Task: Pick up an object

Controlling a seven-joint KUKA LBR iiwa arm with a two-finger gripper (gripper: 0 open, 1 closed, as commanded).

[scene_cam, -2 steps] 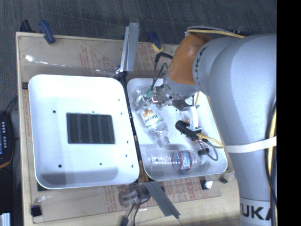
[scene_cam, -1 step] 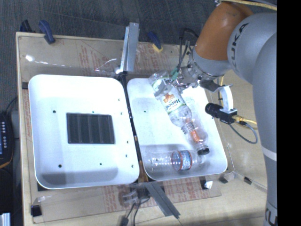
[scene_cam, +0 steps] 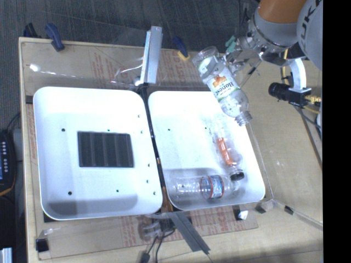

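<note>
overhead, fingers (scene_cam: 237,52) gripping clear bottle (scene_cam: 222,87), above right bin's far rim (scene_cam: 181,93)

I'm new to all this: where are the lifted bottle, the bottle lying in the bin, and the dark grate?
lifted bottle (scene_cam: 224,87), camera view, label.
lying bottle (scene_cam: 204,186), camera view, middle.
dark grate (scene_cam: 105,149), camera view, centre.

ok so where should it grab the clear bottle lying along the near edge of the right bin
Probably mid-body on the clear bottle, coming straight down. It lies flat on its side, lengthwise along the right bin's near wall, so the fingers should straddle it across its width, on the bare plastic left of the blue label.
</note>
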